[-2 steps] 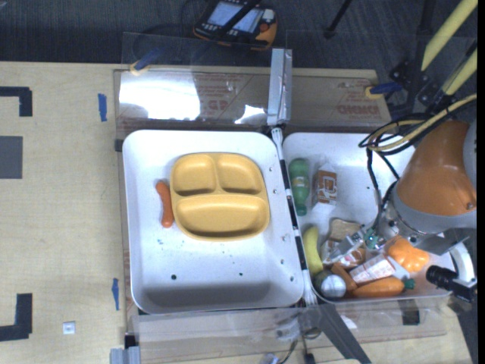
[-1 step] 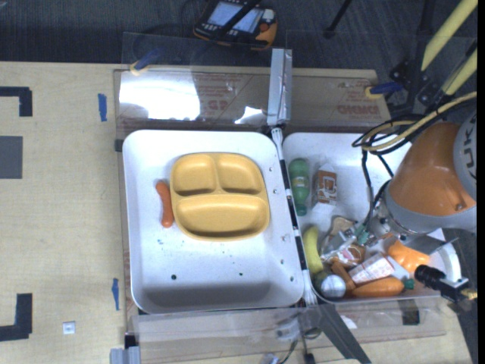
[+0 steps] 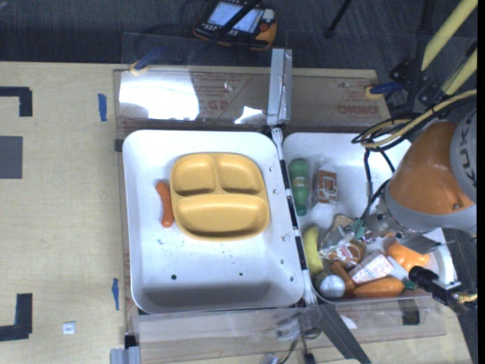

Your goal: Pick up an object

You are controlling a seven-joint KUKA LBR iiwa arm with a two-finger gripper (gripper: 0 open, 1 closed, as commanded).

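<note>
The right bin (image 3: 345,149) holds a green bottle (image 3: 299,182), a brown packet (image 3: 326,186), a yellow banana (image 3: 311,249), a grey ball (image 3: 331,284), an orange carrot (image 3: 381,287) and a white and red packet (image 3: 375,267). My gripper (image 3: 355,237) is low in this bin, down among the cluttered items at its front, just right of the banana. The wrist and orange band (image 3: 432,179) hang above the bin's right side and hide that part of it. Nothing is seen lifted off the bin floor.
The left bin (image 3: 144,233) carries a yellow divided plate (image 3: 220,196) and an orange sausage-shaped toy (image 3: 165,203) beside the plate's left edge. A clear divider (image 3: 279,89) stands behind the bins. A handheld device (image 3: 235,20) lies on the floor beyond the bench.
</note>
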